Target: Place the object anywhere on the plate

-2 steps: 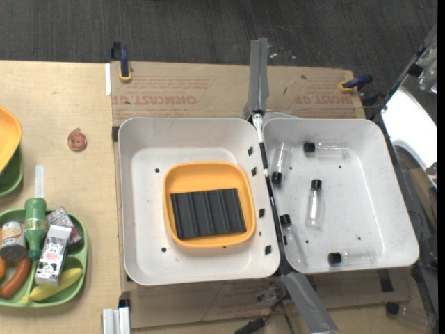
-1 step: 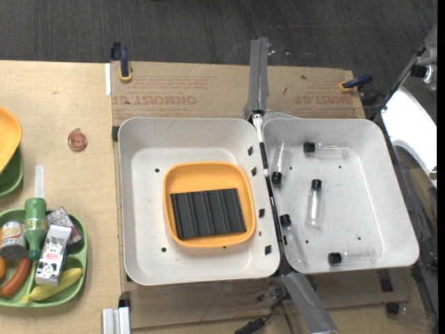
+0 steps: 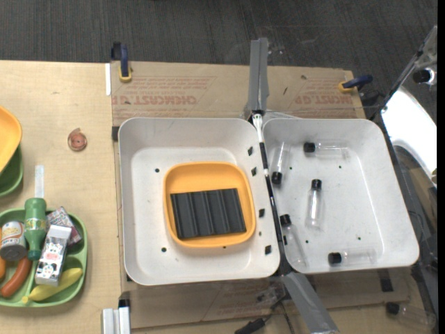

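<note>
An orange plate point(image 3: 208, 171) sits in the middle of the left white bin point(image 3: 139, 186). A dark grey ribbed block point(image 3: 208, 212) lies flat on the plate, covering most of its floor. The right white bin point(image 3: 389, 186) holds several clear vials with black caps: one near the back point(image 3: 321, 147), one in the middle point(image 3: 315, 202), one along the left wall point(image 3: 277, 164) and one at the front point(image 3: 348, 258). A pale part of the arm point(image 3: 409, 120) shows past the right bin's far right corner.
On the wooden bench to the left are a green tray point(image 3: 69, 284) of toy food, an orange bowl point(image 3: 7, 141) and a small pink disc point(image 3: 77, 140). Clamps point(image 3: 122, 65) point(image 3: 354, 83) pin the cardboard behind the bins. A grey bar point(image 3: 259, 75) runs back from between the bins.
</note>
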`<state>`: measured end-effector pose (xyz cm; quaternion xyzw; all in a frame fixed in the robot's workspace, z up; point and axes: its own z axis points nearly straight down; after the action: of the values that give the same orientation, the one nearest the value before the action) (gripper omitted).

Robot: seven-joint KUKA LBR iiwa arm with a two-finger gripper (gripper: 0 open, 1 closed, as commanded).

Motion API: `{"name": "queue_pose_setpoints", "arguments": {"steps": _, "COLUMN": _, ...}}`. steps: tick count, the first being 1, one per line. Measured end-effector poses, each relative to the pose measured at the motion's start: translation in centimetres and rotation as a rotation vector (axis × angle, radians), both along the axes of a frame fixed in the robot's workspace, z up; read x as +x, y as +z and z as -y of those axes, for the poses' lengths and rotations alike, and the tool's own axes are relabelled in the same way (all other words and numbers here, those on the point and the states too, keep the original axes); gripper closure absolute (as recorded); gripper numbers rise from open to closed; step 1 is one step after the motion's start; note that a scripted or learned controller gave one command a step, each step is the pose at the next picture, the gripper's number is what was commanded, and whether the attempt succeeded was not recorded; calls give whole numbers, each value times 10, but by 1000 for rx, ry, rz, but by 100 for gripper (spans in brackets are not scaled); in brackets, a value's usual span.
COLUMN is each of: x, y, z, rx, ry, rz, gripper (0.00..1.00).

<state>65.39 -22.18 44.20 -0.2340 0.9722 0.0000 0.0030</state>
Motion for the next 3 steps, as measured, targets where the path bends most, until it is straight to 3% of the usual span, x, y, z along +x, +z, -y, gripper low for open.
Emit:
{"name": "queue_pose_setpoints", "arguments": {"steps": 1, "x": 6, "y": 0, "z": 0, "rx": -1, "ry": 370, "rz": 0, "gripper": 100}}
{"name": "queue_pose_setpoints", "arguments": {"steps": 2, "x": 6, "y": 0, "z": 0, "rx": -2, "ry": 623, "rz": 1, "gripper": 100}}
{"name": "queue_pose_setpoints", "arguments": {"steps": 3, "x": 6, "y": -1, "z": -1, "rx": -2, "ry": 962, "rz": 1, "gripper": 100}}
